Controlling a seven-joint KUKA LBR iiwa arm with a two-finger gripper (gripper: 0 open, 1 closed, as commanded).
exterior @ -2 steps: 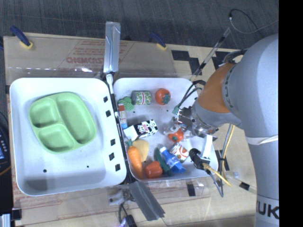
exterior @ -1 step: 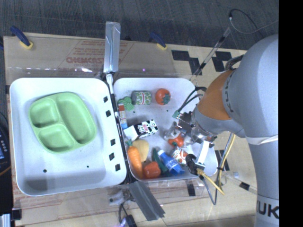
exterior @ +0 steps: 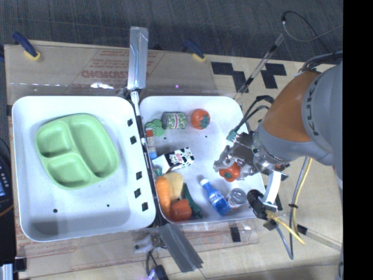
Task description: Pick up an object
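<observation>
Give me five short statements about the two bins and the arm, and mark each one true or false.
1. A green divided plate lies in the left bin. True.
2. The blue bottle lies in the left bin. False: it lies in the right bin.
3. The gripper is over the right bin. True.
4. The orange-red ball sits on the green plate. False: it sits near the right bin's far edge, beside a green can.
5. A black-and-white patterned item lies in the right bin. True.
</observation>
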